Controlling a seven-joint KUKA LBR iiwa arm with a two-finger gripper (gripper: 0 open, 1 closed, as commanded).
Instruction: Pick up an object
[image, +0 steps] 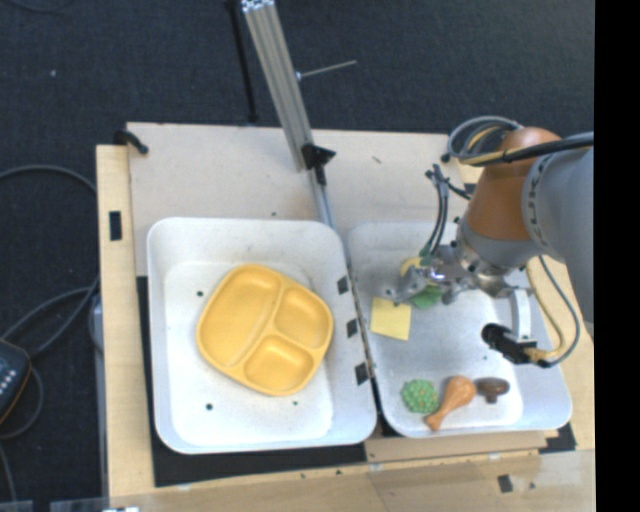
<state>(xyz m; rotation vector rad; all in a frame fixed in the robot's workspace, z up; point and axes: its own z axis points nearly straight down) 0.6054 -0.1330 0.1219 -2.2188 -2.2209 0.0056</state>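
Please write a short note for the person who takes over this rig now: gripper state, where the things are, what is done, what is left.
Gripper: low in the right bin, at a green item; grasp not clear.
Right bin: yellow square, green ball, drumstick, brown piece.
Left bin: yellow tray.
Done: arm is at the bin.
Left: confirm a grasp and lift.

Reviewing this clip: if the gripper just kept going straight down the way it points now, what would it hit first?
Probably the small green object right under the gripper in the right bin. The yellow square lies just beside that line, toward the left bin. Depth is hard to judge from this slanted view.
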